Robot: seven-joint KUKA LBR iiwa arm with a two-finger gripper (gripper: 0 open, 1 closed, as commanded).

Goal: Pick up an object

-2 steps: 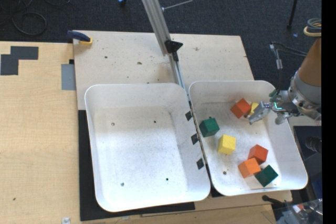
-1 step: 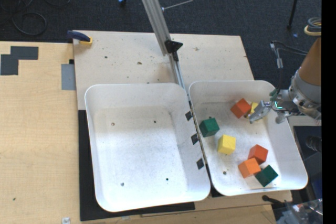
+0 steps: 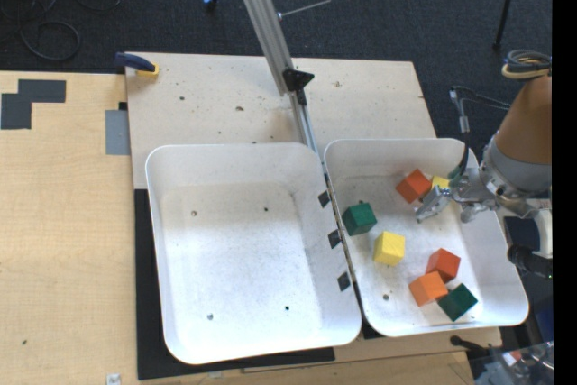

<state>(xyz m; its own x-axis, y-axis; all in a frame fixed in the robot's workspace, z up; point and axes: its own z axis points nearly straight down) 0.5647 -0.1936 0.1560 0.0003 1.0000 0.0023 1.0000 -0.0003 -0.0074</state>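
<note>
You can see just a corner of a small yellow block (image 3: 441, 183) behind the gripper (image 3: 439, 203), whose tips look too blurry to tell.

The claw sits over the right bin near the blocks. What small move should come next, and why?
Probably a short drop toward the orange block just left of the claw. It is the nearest block, the claw hangs at the right bin with nothing visibly between its fingers, and the yellow block lies further off.
</note>
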